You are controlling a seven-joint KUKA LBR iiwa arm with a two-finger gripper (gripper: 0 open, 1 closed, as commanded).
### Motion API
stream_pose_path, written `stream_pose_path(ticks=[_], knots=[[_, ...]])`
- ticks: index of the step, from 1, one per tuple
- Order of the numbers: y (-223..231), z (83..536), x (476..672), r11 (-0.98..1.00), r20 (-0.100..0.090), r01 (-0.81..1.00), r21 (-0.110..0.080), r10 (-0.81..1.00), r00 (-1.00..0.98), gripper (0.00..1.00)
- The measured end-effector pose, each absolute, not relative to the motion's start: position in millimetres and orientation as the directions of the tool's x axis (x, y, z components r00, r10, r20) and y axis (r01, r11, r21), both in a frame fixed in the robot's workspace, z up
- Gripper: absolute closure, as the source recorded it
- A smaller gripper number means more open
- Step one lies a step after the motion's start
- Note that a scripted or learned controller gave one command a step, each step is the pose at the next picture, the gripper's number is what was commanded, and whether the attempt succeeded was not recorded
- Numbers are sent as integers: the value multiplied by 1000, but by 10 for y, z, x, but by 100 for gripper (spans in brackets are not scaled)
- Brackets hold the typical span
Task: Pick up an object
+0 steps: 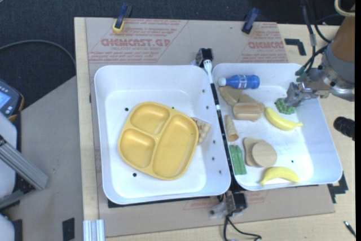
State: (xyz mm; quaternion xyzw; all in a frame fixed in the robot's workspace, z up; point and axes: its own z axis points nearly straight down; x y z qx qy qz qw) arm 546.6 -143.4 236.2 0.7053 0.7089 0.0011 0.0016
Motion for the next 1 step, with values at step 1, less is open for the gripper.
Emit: stream_pose_path(ticks=[1], knots=[[-935, 2332, 5793, 6, -1, 1000, 5, 1000, -6, 100]])
